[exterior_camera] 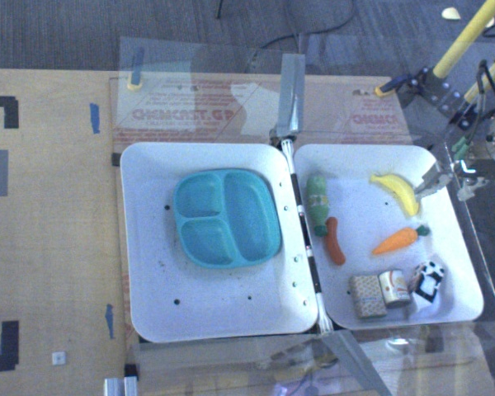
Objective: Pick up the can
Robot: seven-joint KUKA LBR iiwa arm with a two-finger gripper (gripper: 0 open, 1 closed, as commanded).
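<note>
The can point(393, 288) is small, with a pale label and a metal end, and lies on its side near the front of the right bin point(470, 283). It touches a speckled brown block point(367, 296) on its left, and a black-and-white toy point(430, 280) sits close on its right. My gripper point(436, 181) hangs over the bin's right rim near the back, beside the banana point(398, 192) and well behind the can, with nothing visibly held.
The right bin also holds a green bottle point(317, 203), a red sausage point(335, 241) and a carrot point(399, 240). A blue divided plate point(228, 218) lies in the left bin point(148, 304). Cables and a yellow bar point(470, 31) crowd the back right.
</note>
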